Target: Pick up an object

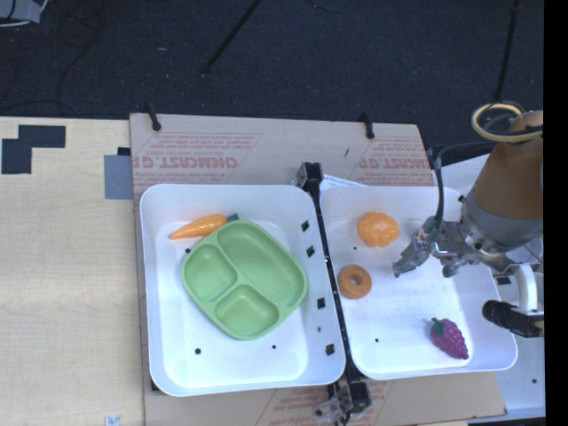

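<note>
In the right bin (399, 362), my gripper (428, 267) hangs over the bin's right middle. Its fingers are spread open and only white bin floor shows between them. An orange fruit (379, 229) lies up and to the left of the gripper, a short gap away. A brown donut (354, 281) sits further left, near the divider between the bins. Toward the bin's front right corner, below the gripper, rests a purple bunch of grapes (450, 338).
The left bin (160, 344) holds a green divided plate (244, 278) and an orange carrot (200, 226) at its back left. The grey and orange arm (510, 185) comes in over the right bin's right rim. A black clip rail (324, 273) runs between the bins.
</note>
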`<state>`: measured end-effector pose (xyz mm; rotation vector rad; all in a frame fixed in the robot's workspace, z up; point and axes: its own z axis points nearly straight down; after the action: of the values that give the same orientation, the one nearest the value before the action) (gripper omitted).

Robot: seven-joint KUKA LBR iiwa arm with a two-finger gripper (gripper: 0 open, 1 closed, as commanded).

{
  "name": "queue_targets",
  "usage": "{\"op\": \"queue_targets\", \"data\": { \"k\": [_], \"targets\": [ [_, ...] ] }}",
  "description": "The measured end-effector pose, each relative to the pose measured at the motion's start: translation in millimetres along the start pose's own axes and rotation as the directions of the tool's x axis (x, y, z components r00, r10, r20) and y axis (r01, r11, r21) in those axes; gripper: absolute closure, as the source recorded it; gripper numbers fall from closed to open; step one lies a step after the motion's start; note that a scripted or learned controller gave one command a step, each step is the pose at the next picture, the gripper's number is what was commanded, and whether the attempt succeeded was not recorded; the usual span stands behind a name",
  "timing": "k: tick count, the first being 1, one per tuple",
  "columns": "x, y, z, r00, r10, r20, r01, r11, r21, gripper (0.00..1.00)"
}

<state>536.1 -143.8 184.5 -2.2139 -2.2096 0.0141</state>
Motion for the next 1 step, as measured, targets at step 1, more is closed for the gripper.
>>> {"op": "queue_targets", "data": {
  "k": [1],
  "targets": [
    [-0.2, 2.9, -6.9, 1.0, -0.002, 0.002, 0.002, 1.0, -0.012, 0.0]
  ]
}}
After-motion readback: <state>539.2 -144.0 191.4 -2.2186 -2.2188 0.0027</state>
